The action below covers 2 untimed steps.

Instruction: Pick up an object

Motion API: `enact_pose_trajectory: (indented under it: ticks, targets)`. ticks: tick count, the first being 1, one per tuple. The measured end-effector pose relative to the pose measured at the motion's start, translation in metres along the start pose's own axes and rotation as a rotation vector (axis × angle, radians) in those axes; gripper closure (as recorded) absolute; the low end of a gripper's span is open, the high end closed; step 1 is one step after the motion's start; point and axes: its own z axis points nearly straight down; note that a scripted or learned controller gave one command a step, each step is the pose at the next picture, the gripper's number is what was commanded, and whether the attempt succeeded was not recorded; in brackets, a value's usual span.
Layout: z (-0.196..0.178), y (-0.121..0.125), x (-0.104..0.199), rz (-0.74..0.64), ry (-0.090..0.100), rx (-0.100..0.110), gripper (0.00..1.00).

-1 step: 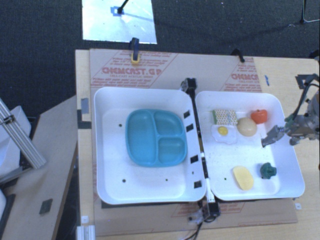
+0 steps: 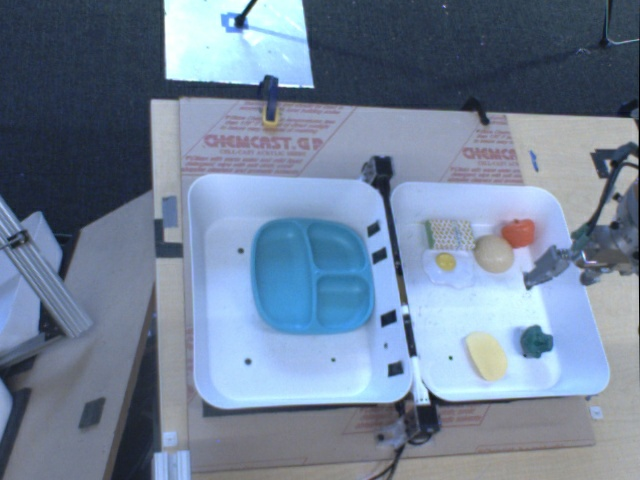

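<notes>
The gripper [image 2: 548, 266], whose grip state cannot be told, is being held at the right bin's [image 2: 575, 363] three o'clock rim, probably approaching the cream ball [image 2: 493, 254] lying toward nine o'clock.

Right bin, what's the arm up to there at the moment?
The gripper hangs over the right edge of the right bin, holding nothing. In that bin lie a cream ball, an orange piece, a fried-egg toy, a speckled block, a yellow piece and a dark green piece. The left bin holds a blue divided plate.
</notes>
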Motion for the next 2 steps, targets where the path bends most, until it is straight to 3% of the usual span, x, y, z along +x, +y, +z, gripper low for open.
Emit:
enact_pose_trajectory:
  ticks: [2]
  targets:
    - [0.087,0.007,0.006,0.002,0.001,0.003,0.0]
